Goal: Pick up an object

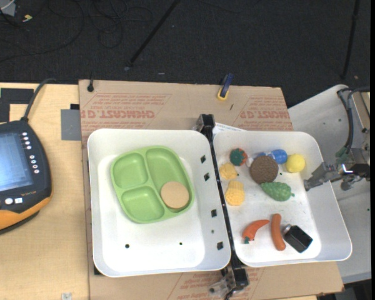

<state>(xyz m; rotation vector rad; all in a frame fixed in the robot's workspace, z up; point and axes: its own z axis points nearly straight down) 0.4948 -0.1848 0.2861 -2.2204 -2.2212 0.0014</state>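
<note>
The gripper [312, 181] is hovering at the right bin's [325, 230] right rim, holding nothing. Whether it is open, I cannot tell. Picking is not yet starting.

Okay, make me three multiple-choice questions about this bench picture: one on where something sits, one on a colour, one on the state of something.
1. Where does the tan round disc lie?
A. In the right bin
B. In a compartment of the green divided plate
C. On the cardboard

2. What colour is the ball nearest the right bin's right wall?
A. Yellow
B. Purple
C. White

3. How does the pincer stand relative to the bin's objects?
A. Gripping the black block
B. Pressed onto the disc
C. At the right bin's right edge, touching none of them

Answers: 1 B, the disc rests in the plate's lower right compartment in the left bin. 2 A, the ball beside the blue one is yellow. 3 C, the pincer sits by the rim, apart from the green leafy toy and the rest.
</note>
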